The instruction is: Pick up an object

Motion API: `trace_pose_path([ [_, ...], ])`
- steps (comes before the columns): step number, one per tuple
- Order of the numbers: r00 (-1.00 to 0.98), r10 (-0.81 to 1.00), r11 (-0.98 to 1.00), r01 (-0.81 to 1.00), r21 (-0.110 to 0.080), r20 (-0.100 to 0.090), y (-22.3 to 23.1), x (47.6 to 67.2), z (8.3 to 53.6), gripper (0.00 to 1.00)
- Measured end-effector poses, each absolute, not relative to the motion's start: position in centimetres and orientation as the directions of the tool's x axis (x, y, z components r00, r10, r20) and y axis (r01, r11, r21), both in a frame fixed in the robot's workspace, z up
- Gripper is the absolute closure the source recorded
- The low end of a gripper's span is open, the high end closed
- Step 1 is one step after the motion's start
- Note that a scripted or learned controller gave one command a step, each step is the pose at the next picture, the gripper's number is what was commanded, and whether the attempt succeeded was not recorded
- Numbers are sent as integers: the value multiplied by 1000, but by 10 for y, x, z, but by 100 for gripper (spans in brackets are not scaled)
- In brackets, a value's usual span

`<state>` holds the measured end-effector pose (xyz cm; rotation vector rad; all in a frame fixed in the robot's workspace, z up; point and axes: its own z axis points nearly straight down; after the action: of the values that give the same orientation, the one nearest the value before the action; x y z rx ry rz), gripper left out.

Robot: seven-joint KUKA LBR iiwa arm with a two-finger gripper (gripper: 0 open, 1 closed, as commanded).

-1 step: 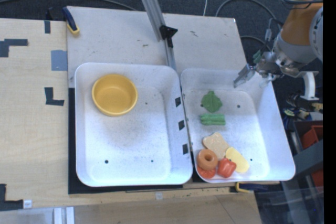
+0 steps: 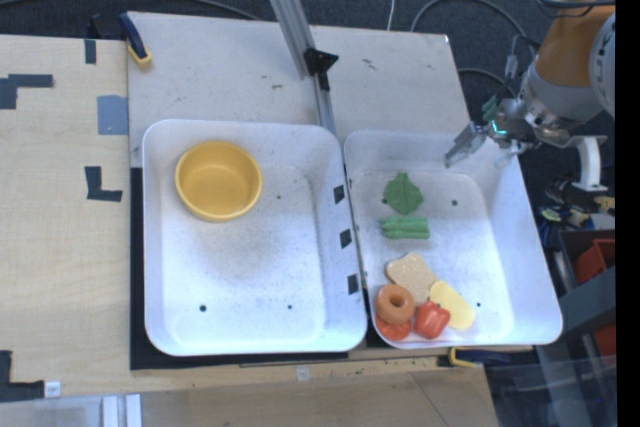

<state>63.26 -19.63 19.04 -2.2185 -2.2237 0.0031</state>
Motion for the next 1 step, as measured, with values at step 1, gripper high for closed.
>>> trace_pose_path([
  [1, -3, 1000, 3, 1000, -6, 0, -193, 635, 146, 0],
])
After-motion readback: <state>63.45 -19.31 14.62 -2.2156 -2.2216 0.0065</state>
